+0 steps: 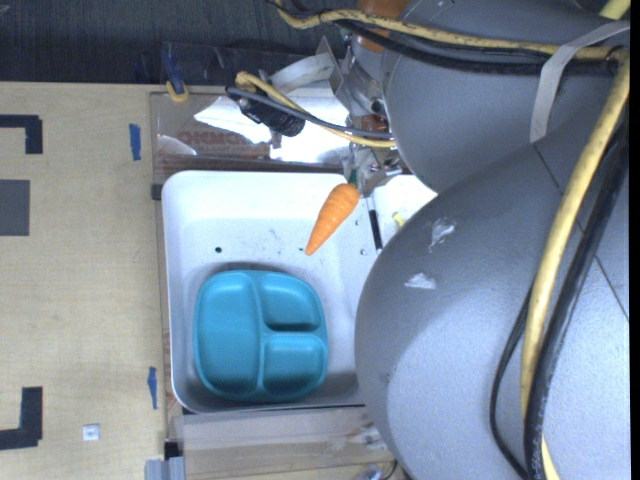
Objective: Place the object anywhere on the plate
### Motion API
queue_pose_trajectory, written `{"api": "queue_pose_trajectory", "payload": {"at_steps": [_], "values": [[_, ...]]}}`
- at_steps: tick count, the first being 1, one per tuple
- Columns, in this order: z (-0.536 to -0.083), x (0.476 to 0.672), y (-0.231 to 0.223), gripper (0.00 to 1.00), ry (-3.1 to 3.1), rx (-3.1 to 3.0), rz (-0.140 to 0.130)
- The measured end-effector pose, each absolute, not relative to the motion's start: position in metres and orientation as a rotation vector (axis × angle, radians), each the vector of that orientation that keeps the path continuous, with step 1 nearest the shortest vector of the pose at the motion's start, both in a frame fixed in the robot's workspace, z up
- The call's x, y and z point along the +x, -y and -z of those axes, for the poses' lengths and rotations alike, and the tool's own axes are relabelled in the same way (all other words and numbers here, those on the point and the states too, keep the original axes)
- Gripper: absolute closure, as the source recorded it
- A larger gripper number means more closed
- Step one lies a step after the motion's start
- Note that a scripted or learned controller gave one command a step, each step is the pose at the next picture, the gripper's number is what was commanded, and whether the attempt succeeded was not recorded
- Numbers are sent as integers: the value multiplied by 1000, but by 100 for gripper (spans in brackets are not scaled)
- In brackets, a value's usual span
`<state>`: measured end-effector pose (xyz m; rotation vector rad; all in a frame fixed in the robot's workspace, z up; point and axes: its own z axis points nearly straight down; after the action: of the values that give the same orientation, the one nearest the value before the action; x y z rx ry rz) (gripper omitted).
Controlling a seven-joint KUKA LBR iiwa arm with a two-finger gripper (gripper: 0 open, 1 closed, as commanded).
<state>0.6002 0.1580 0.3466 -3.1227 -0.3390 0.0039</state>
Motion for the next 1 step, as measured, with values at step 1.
{"api": "queue_pose_trajectory", "payload": {"at_steps": [1], "values": [[-342, 585, -222, 100, 362, -3121, 0]]}}
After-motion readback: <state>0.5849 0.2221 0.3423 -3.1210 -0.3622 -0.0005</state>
